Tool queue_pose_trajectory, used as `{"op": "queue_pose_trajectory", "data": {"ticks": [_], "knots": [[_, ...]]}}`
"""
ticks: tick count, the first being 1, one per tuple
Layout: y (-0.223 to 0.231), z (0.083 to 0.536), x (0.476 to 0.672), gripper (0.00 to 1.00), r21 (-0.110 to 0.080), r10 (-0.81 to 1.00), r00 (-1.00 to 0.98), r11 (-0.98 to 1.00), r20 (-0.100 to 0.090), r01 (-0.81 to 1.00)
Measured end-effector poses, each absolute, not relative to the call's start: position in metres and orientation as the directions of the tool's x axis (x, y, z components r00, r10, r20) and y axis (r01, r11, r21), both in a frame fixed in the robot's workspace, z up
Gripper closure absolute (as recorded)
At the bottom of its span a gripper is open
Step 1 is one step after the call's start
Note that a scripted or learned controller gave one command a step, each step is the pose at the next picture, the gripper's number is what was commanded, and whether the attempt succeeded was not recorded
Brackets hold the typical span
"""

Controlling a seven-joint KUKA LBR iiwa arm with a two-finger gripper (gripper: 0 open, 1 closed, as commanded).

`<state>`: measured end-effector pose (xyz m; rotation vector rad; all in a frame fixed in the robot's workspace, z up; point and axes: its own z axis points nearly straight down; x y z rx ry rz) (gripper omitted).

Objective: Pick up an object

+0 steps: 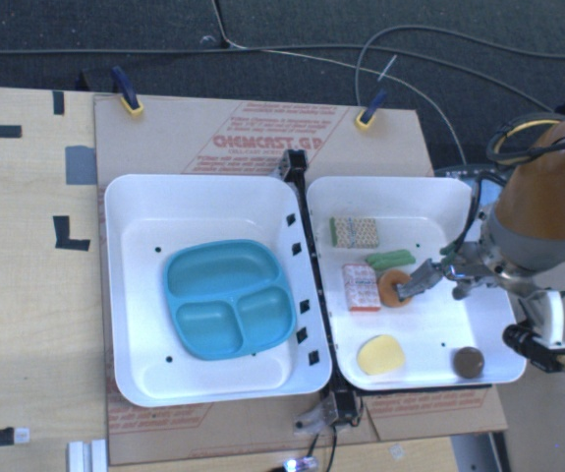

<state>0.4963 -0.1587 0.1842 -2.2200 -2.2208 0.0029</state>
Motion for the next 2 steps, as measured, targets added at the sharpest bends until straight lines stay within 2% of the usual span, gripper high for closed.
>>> {"op": "queue_pose_trajectory", "data": {"ticks": [2], "knots": [[-0.164,0.083,0.502,0.0,-0.001,1.0,-0.001,0.001,-0.002,1.0]]}}
